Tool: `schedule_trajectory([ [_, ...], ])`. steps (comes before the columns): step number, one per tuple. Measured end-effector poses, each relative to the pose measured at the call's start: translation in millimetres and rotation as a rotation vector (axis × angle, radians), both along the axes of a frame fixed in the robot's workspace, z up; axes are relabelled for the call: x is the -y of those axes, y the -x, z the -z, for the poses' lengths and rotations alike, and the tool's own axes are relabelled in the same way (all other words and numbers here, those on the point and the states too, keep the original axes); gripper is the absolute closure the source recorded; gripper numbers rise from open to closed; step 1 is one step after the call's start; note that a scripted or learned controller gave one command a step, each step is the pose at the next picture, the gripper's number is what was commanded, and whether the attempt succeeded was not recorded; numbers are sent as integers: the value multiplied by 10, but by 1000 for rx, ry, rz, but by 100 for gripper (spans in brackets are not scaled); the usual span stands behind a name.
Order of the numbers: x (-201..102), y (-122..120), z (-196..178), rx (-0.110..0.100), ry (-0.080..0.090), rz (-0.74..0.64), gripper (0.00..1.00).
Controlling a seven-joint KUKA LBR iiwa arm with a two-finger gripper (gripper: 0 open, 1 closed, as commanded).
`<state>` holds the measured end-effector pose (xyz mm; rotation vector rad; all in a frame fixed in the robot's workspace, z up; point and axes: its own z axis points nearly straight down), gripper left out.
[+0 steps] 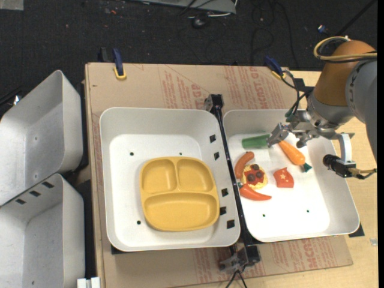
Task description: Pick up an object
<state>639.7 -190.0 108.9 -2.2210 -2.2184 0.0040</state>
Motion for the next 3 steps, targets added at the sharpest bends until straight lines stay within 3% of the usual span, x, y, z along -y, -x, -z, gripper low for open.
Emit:
schedule_trajectory([
  [1,-1,-21,-140,7,2,-1,100],
  [3,-59,-111,-1192,11,3,-4,100],
])
